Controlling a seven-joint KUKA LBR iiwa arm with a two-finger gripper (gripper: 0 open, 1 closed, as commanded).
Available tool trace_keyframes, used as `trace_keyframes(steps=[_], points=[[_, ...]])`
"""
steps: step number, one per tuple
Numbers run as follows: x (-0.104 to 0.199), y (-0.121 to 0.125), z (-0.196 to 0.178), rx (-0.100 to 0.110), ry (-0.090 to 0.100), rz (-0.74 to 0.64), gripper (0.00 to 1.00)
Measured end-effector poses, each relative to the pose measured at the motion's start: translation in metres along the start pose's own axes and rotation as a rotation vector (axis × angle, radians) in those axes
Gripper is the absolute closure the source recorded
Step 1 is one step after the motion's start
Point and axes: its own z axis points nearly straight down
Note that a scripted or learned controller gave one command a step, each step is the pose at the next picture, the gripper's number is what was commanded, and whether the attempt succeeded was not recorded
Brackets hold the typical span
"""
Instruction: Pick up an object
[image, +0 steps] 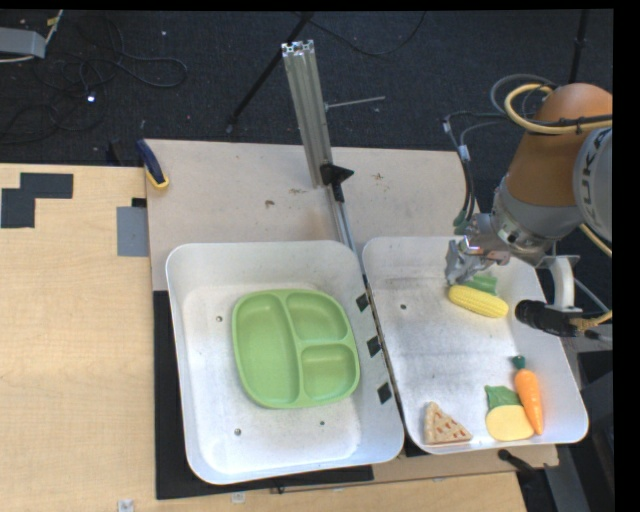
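Sandwich wedge (445, 425) lying nearest camera, front of right bin (420, 330). Gripper (467, 268) hovering just above corn (478, 301), at its left end; corn's long axis running left-right. Cannot tell finger state.

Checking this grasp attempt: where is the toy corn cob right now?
The toy corn cob lies in the upper part of the right bin, directly below the gripper, well above the carrot.

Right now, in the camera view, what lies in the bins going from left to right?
Green divided plate → pizza-like wedge → corn cob, with the gripper just above it → yellow piece → carrot.
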Motion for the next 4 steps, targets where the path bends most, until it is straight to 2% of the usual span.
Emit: trace_keyframes(steps=[1,2,3,4], points=[[0.001,0.008,-0.045,0.0,0.0,-0.001,1.0],[0.056,0.004,-0.031,0.007,0.002,-0.003,1.0],[0.107,0.007,-0.037,0.005,0.002,-0.004,1.0],[0.157,-0.003,-0.039,0.007,0.002,-0.003,1.0]])
